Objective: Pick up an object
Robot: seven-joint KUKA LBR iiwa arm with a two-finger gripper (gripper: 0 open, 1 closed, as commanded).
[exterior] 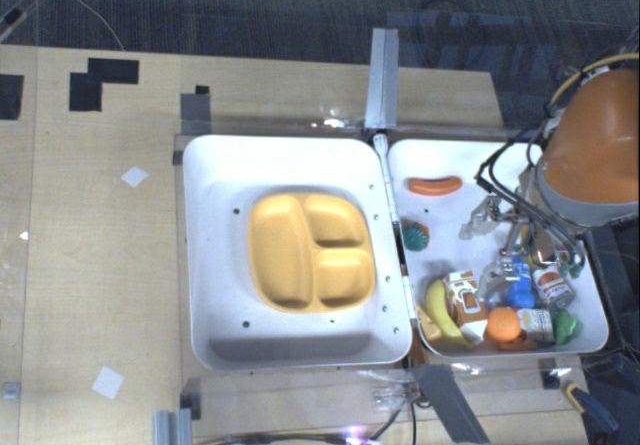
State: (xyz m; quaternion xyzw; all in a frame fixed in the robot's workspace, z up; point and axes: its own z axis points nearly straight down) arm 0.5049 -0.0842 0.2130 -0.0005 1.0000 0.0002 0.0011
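Observation:
The right bin holds several small things. A red sausage lies near its far wall and a teal and red ball sits at its left side. Along the near wall are a banana, a small white and red carton, an orange, a blue object, a red-labelled can and a green piece. My gripper hangs under the orange band of the arm, just above the blue object and the can. Nothing is seen lifted.
The left bin holds a yellow divided plate. A metal post stands behind the wall between the bins. Dark cables loop off the wrist over the right bin's far right part. Wooden bench stretches to the left.

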